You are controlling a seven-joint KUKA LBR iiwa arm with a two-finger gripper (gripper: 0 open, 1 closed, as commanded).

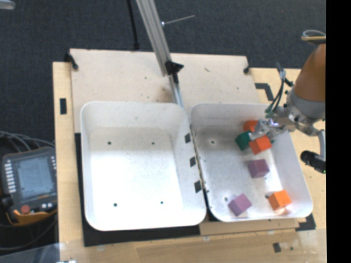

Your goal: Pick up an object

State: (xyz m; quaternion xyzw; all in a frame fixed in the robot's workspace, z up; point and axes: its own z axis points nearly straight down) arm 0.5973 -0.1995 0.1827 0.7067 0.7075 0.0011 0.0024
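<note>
Nearest to us, at the front of the right bin (299, 171), lie a purple block (239, 204) and an orange block (279, 199), both well apart from the gripper (270, 126) and nearer the camera than it is.

We take the cluster under the gripper as the likely target: an orange cube (260, 144) just below and slightly left of the fingertips, a green block (243, 141) touching it on the side away from the arm, and another orange piece (250, 126) level with the gripper and just to its left. Whether any of them is already between the fingers we cannot tell (the wrist and cables blur the tips), and we cannot say whether the jaws are spread or pressed together.

What the coming move turns on, as we judge it, is that the cluster lies on the far side of the tips from the arm, toward the bin's middle, so the gripper would need to shift a little that way before closing. None of these blocks shows a clear long axis; they read as roughly cubic.

Our count: three orange pieces, two purple (the second purple block (258, 167) sits between the cluster and the front pair), one green, six in all, all in the right bin. Beyond them, farther from the jaws, is the left bin (88, 147), and there is one arm
</note>
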